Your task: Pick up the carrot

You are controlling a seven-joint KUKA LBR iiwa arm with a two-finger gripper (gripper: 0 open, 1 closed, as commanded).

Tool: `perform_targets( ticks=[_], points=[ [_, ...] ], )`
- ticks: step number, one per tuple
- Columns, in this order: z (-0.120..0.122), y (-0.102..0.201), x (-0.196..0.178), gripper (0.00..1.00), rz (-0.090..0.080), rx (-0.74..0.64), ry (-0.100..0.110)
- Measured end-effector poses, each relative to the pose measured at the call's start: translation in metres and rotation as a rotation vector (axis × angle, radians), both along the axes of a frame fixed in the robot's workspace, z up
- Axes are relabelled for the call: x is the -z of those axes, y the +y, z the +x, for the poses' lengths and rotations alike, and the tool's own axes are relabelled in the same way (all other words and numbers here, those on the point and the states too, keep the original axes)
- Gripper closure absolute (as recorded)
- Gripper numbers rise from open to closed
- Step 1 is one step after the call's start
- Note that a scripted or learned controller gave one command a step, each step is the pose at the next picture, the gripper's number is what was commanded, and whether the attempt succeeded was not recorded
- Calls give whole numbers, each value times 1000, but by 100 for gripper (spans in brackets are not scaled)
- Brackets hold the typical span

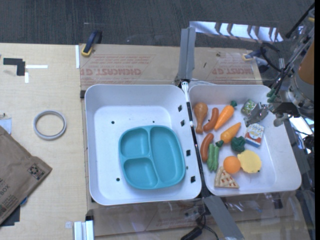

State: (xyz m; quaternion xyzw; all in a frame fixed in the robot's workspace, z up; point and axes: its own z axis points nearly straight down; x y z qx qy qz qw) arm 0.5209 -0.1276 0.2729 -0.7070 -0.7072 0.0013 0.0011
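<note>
since the gripper (260, 113) hangs above the right bin (285, 184), pinch unreadable, it seems poised for the carrot (223, 116) at its nine o'clock.

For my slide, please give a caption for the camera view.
Gripper hovers over right bin of toy food, near the carrot.
</note>
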Motion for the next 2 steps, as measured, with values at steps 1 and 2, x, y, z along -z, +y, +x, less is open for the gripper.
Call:
perform_targets(
  ticks=[1,2],
  points=[
    [45,18,159,0,1,-141,-1],
    [76,25,180,0,0,-404,-7]
  ],
)
